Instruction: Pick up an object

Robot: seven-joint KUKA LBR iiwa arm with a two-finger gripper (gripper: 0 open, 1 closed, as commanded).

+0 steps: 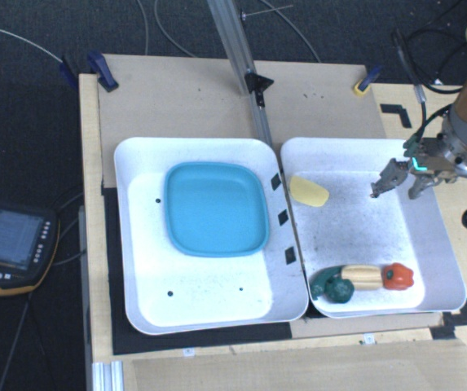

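Note:
My gripper hangs over the upper right part of the right bin, its two fingers spread open with nothing between them. A pale yellow object lies near the bin's upper left corner, well left of the gripper. Along the bin's front wall lie a dark green object, a tan cylinder and a red object in a row, below the gripper.
The left bin holds a light blue square plate. A metal pole slants down to the gap between the bins. A handheld pendant lies on the floor at far left. Cables run across the dark floor.

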